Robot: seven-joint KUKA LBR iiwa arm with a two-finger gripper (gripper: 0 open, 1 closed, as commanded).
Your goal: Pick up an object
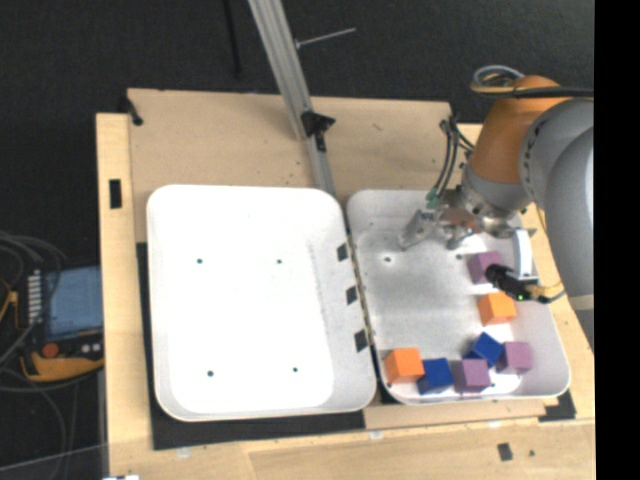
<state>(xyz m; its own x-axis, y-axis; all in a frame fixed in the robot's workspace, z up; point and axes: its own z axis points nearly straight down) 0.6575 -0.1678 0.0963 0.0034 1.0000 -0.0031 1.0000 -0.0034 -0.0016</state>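
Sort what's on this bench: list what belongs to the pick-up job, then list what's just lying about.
Job:
- gripper, over the right bin's far end
- right bin
- orange block
- orange block by the right wall
- two blue blocks
- three purple blocks

Lying about:
- left bin
- metal pole
- blue device left of the bench

The two bins (250,298) look like smooth white plastic, the right one (420,288) scuffed grey. The bench (230,133) shows matt, pale wood. The blocks (405,364) appear matt.
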